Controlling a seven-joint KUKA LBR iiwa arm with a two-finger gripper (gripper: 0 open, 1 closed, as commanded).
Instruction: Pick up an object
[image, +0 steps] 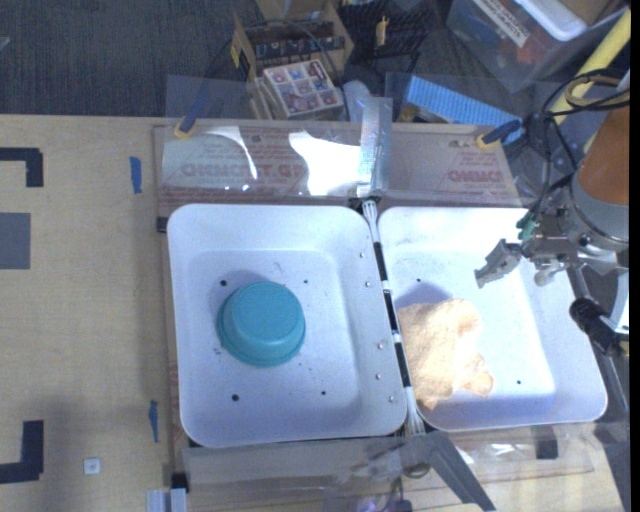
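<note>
The hand was seen spread open and empty above the right bin; the tan cloth lay below-left of it, nearer than the teal bowl.

Bowl in left bin, sponge in right bin, gripper above sponge.

Over the right shallow white bin hangs the grey arm with its orange band, the claw poised above that bin's upper right area with nothing between its fingers. Below and to its left, a pale tan crumpled cloth lies against the divider side. In the left shallow white bin, a round teal plastic bowl sits upside down on the wooden bench.
</note>
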